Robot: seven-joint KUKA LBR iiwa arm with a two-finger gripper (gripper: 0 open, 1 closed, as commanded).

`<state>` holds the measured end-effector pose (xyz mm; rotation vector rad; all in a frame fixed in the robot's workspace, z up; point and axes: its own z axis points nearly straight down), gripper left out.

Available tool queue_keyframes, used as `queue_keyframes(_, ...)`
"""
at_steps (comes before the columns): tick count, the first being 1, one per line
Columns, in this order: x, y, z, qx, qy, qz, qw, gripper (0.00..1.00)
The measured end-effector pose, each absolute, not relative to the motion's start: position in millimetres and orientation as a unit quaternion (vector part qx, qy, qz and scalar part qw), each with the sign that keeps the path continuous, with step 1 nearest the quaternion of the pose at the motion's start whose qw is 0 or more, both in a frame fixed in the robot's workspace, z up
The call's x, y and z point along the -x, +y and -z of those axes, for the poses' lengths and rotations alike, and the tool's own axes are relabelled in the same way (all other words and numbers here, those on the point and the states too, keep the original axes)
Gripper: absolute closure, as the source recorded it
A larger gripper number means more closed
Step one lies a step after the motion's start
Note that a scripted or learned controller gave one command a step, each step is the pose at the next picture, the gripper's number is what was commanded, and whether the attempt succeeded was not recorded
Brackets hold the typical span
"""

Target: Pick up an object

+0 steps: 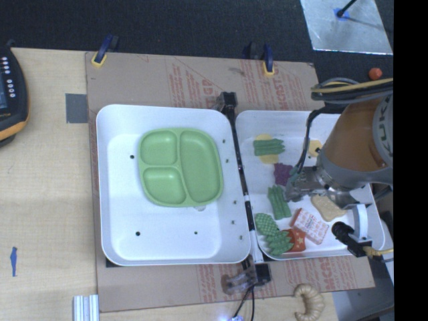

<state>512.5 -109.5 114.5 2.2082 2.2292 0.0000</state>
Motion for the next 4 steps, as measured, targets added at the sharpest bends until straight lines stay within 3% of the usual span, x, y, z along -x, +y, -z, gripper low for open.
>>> queue_keyframes(1,-512.4,-109.3,-114.0,-0.704,0.710,0.0000,0.002,0.00)
queue_keyframes(2,-524.2,-112.8,-90.5,-0.705,0.709,0.0009,0.001,0.00)
queue_keyframes(3,-524.3,-114.0,-102.1,-0.705,0.709,0.0008,0.002,1.00)
queue_keyframes(4,-565.6,-38.4,-197.8,-0.703,0.712,-0.0043,0.002,1.00)
